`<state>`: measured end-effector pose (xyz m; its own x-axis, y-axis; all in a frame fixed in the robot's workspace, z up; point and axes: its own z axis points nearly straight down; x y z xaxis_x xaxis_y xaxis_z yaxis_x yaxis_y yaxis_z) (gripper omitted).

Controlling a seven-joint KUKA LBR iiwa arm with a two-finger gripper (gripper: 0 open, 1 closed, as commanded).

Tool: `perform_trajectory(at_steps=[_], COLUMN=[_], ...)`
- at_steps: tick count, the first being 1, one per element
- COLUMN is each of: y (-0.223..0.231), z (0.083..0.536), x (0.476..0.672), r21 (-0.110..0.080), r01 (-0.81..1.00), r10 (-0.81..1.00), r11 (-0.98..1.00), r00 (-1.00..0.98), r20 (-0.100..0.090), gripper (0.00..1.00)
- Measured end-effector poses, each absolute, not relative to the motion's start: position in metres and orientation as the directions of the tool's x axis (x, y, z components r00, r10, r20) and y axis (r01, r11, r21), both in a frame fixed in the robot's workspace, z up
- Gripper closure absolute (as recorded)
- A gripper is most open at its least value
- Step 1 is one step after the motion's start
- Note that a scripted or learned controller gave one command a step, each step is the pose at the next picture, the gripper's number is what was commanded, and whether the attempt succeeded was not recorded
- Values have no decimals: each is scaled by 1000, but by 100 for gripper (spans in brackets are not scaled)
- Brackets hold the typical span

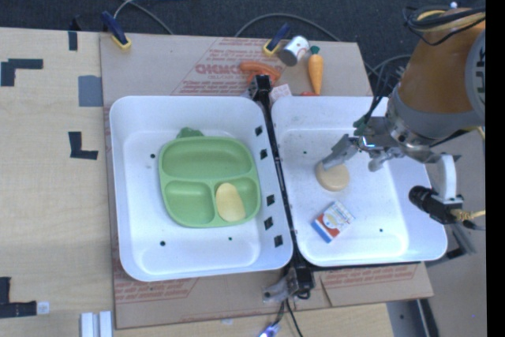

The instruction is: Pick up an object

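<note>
Lying roundish beige object (pixel 334 177), seemingly axisless

Even overhead light, soft shadows; white bins (pixel 126 130) bright, near overexposed; overall image slightly soft, grainy.

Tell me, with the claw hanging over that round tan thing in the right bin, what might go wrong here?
Two likely slips. The gripper sits at the edge of the round tan piece, not centred on it, so it may nudge the piece aside instead of catching it. The piece also looks low and rounded, which could let it squirt free. If it slides, it could bump the small carton lying just below it in the right bin.
</note>
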<state>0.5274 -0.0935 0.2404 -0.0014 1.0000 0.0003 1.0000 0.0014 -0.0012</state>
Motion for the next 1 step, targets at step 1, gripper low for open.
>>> perform_trajectory(at_steps=[1], y=[-116], z=[90], x=[558], r21=[12], r01=[1000], r10=[1000], r11=[1], r00=[0], r20=[-3], gripper=[0])
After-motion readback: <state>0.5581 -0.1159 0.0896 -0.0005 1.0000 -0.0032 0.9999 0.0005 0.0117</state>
